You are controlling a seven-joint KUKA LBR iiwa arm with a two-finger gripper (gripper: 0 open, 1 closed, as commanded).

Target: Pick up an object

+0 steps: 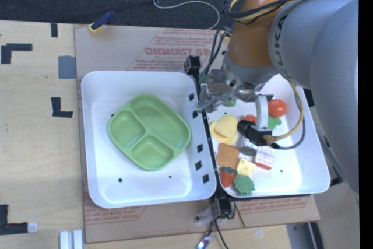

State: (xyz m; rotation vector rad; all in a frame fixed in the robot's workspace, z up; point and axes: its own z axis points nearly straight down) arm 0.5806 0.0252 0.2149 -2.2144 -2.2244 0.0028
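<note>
**Grey arm over right bin**

Your arm reaches in from 3 o'clock, and its gripper hangs at that bin's 10 o'clock edge. You cannot tell how wide it stands or whether it holds anything. Close by, at its 5 o'clock, lies a yellow toy.

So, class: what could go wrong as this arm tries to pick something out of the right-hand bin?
The claw hangs close to the wall between the bins, so lowering it may strike that wall. The yellow toy, toast and cheese wedge lie crowded together; a grab could well nudge or catch a neighbour instead of one item.
</note>
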